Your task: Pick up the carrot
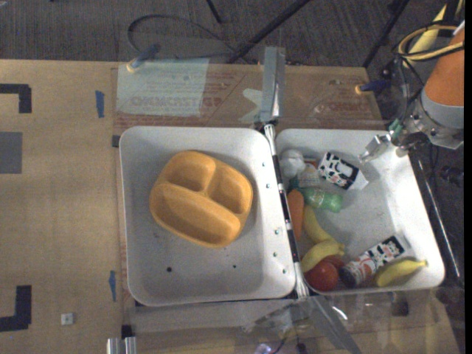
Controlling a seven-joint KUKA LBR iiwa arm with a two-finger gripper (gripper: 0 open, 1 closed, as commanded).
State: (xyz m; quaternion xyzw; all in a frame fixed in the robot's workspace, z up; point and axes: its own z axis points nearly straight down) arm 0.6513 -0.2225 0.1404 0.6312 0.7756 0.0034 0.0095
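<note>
The arm (447, 87), grey with an orange band, comes in at the upper right, and its gripper (380, 147) hangs over the far right corner of the right bin (420, 220); whether it is open or closed cannot be told, and nothing shows in its grasp. The carrot (296, 211) lies well apart from it, against the right bin's left wall, pointing toward the near side. The left bin (147, 271) carries a yellow sectioned plate (200, 197). Around the carrot crowd a green bottle (321, 199) touching its upper end, a banana (315, 227) just beside it, a cow-patterned carton (338, 170) between carrot and gripper, a tomato (322, 275), a second banana (399, 271) and a cow-patterned bottle (372, 262).
</note>
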